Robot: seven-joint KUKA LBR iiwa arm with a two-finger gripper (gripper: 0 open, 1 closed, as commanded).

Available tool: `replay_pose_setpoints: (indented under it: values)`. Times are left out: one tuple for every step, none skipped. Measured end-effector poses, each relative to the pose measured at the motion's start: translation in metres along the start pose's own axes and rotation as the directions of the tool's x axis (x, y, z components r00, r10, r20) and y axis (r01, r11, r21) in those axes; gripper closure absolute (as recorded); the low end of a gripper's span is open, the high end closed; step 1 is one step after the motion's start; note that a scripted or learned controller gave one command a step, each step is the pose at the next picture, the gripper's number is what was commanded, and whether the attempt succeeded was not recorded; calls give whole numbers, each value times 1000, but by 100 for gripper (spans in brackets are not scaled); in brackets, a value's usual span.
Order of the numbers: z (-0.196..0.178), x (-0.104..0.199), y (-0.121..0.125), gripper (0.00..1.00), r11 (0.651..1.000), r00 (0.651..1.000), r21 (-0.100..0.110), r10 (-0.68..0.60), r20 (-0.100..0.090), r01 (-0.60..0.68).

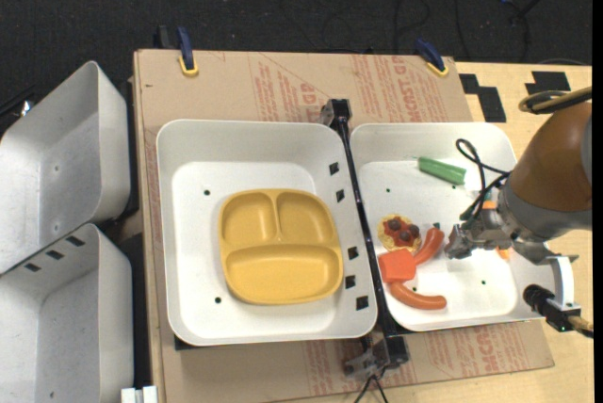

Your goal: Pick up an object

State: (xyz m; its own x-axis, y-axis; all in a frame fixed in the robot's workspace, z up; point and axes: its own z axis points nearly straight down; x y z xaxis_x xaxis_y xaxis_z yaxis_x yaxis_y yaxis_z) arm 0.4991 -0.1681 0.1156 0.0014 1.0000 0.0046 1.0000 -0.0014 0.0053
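The right bin holds several small objects: a green block near the back, a dark red berry cluster, a red-orange sausage, an orange wedge and a second sausage near the front. My gripper reaches down into this bin from the right, just right of the upper sausage. The wrist hides its fingertips.
The left bin holds a yellow divided tray. A black divider runs between the bins. The orange-banded arm and a black cable hang over the right bin's right side. White tubs stand at the far left.
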Motion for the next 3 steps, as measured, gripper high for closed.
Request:
replay_pose_setpoints:
  values:
    - [-53,-2,12,100,1000,1000,0,-4,7,4]
    - [-115,-1,10,100,1000,1000,0,-5,7,5]
    - [-145,-1,11,100,1000,1000,1,-5,7,5]
